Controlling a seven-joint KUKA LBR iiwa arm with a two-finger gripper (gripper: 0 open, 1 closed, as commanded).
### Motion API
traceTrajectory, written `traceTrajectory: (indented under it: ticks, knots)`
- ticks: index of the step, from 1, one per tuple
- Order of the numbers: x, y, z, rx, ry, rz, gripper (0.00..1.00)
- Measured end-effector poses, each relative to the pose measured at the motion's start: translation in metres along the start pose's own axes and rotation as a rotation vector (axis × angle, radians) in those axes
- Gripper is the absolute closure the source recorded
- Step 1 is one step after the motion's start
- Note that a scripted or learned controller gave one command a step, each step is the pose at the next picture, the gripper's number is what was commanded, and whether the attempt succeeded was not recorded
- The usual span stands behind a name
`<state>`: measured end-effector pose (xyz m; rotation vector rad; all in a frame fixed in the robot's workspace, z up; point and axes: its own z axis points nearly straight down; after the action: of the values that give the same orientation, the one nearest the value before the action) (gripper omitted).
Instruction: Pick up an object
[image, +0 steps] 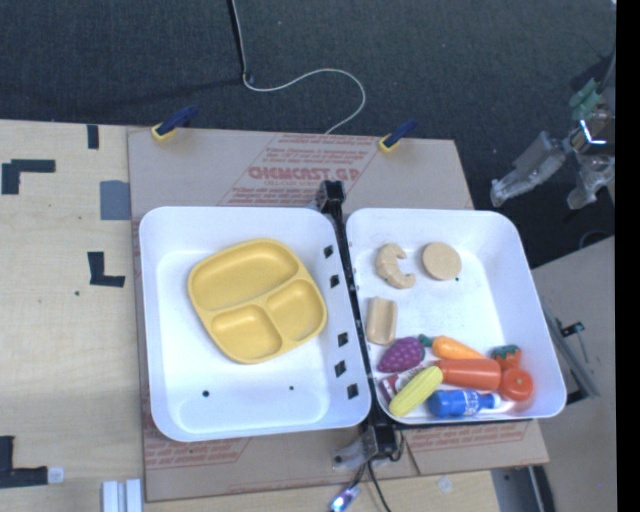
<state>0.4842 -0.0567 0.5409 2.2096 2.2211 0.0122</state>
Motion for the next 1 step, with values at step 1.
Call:
traceTrajectory:
  ticks: [1]
  knots:
    - [-0.0015, 0.0001, -0.0042, 0.012, -0.001, 0.003, 1.00]
